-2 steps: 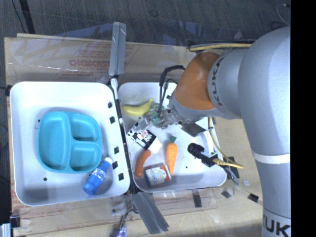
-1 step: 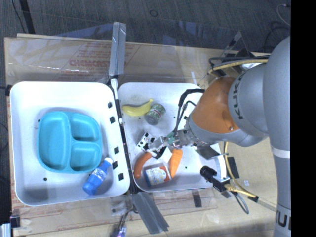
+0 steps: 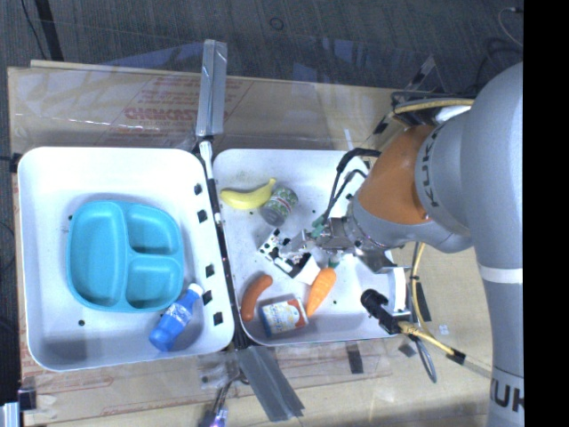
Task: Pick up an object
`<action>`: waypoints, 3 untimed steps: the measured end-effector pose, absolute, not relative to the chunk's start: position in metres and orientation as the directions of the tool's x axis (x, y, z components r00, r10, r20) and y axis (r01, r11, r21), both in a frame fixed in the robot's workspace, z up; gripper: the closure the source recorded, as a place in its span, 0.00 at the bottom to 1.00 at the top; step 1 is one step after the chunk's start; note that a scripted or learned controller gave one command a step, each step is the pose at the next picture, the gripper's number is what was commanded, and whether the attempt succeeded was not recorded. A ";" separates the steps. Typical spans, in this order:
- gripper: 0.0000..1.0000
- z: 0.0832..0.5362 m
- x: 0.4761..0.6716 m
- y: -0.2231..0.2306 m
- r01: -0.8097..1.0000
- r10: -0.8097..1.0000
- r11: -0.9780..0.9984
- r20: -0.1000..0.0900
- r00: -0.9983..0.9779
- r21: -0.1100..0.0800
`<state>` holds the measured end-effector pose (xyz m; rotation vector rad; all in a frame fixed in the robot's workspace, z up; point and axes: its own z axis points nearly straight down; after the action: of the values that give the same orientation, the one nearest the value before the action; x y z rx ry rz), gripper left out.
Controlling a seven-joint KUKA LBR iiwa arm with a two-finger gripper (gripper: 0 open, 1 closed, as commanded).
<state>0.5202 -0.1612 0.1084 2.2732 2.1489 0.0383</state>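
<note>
A blue divided tray (image 3: 124, 254) lies in the left bin (image 3: 44, 185); a blue bottle (image 3: 174, 318) lies just beside its lower right corner.

Worktop sitting on dark carpeted floor, seen from above

A pale wooden worktop (image 3: 107, 105) is lying under a clear plastic sheet (image 3: 293, 105) that is catching soft glare and showing faint reversed red lettering. Dark grey carpet (image 3: 311, 16) is filling the top of the view, with black cables (image 3: 40, 12) trailing across it at the upper left.
</note>
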 end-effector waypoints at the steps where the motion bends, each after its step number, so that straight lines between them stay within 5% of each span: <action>1: 0.00 0.109 0.492 -0.186 0.997 0.998 0.070 -0.007 -0.070 0.042; 2: 0.00 0.110 0.572 -0.148 0.991 0.992 0.129 -0.010 -0.129 0.033; 3: 0.00 0.092 0.490 -0.148 0.998 0.998 0.059 0.002 -0.059 -0.002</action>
<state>0.4900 -0.1477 0.0918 2.1576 2.2878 -0.0007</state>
